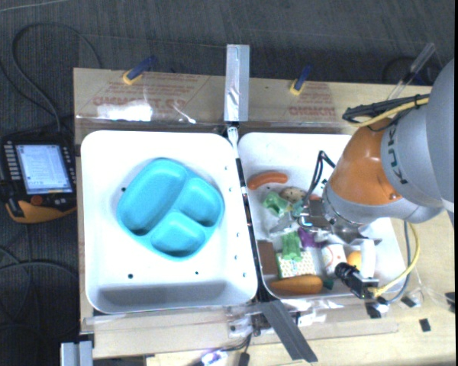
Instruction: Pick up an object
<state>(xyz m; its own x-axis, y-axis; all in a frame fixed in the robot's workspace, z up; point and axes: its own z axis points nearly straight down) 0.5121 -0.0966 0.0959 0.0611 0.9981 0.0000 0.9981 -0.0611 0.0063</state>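
Grey and orange, the arm (pixel 389 166) leans over the right bin (pixel 366 145), its pincer (pixel 314 221) down among the toy food (pixel 290 250); whether anything is grasped, I cannot tell. Seemingly mid-reach; next it must clamp one piece and lift cleanly.

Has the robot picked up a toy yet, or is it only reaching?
Nothing looks picked up yet. The end effector is low in the right white bin, among small toys: an orange sausage-shaped toy and an orange carrot-shaped toy lie loose there. The blue three-part plastic tray sits in the left white bin. Gripping and lifting something remain.
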